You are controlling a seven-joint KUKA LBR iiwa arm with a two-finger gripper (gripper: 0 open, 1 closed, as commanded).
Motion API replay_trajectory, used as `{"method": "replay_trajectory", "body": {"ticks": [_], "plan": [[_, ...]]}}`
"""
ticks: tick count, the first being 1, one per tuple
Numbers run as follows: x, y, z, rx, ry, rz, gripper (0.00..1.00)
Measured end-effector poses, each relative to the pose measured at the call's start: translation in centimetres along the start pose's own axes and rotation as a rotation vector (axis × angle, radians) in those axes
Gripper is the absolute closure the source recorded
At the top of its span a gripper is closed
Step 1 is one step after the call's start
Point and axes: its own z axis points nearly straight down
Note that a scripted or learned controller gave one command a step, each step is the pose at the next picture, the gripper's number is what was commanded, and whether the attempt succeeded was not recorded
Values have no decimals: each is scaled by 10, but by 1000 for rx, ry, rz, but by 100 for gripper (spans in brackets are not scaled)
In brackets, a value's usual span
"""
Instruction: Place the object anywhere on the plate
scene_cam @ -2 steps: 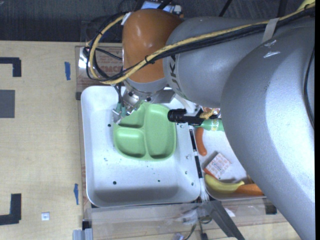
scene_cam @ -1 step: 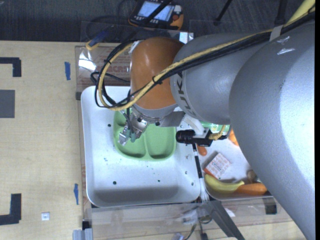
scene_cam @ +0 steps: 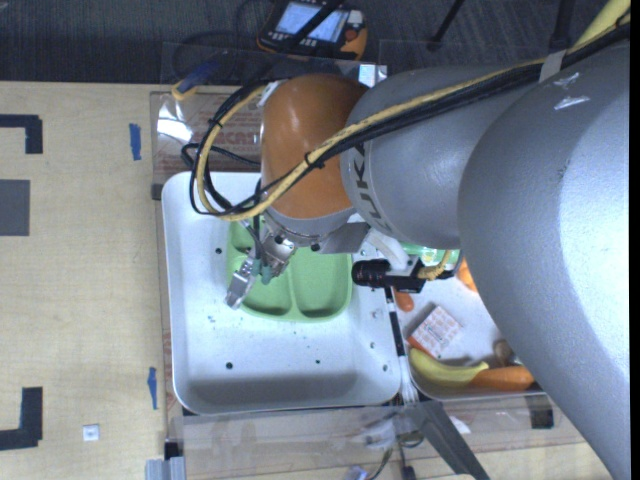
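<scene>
1. You see the arm (scene_cam: pixel 520 158) in smooth grey casing with a soft satin sheen; its orange band (scene_cam: pixel 305 143) looks like glossy plastic.
2. The left bin (scene_cam: pixel 200 358) reads as smooth white plastic, lightly glossy, with small dark specks.
3. The plate (scene_cam: pixel 320 288) is pale green, smooth, probably moulded plastic, though the arm covers much of it.
4. The gripper (scene_cam: pixel 248 276) appears as dull grey metal.
5. The bench (scene_cam: pixel 80 268) shows matt, light wood grain.
6. The banana (scene_cam: pixel 445 368) has a smooth, faintly shiny yellow skin.
</scene>
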Motion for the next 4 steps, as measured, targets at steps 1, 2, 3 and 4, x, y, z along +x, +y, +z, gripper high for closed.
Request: {"method": "replay_trajectory", "body": {"ticks": [1,2,3,4], "plan": [[18,-42,51,-25,-9,199,0],[-35,-62,5,1,-1,363,0],[-36,-61,-5,-2,-3,362,100],[-52,-28,-47,0,-1,372,100]]}}
